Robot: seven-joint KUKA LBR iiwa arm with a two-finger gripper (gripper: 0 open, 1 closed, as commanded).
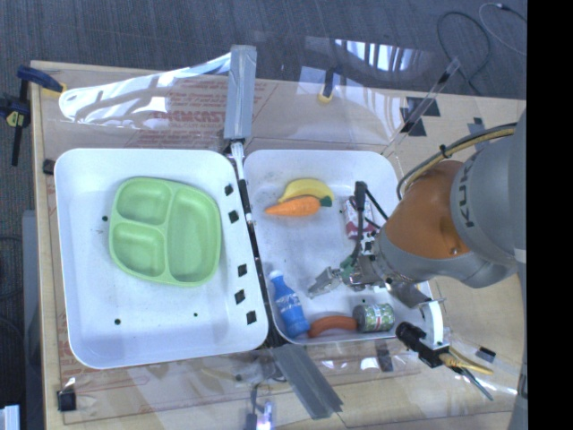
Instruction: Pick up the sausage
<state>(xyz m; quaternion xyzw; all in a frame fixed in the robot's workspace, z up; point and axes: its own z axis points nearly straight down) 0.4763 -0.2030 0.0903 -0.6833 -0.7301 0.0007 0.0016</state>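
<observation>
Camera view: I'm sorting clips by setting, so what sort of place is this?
Probably a robotics lab bench: a robot arm reaches over two taped-down white bins, with toy food such as a sausage and carrot.

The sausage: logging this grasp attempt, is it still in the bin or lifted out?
In the bin. The sausage lies flat on the right bin's floor near its front wall, apart from the gripper.

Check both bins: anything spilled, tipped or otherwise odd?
Nothing spilled or broken. The blue bottle and the can lie on their sides by the sausage in the right bin, like loosely dropped items. The green plate sits flat in the left bin.
</observation>
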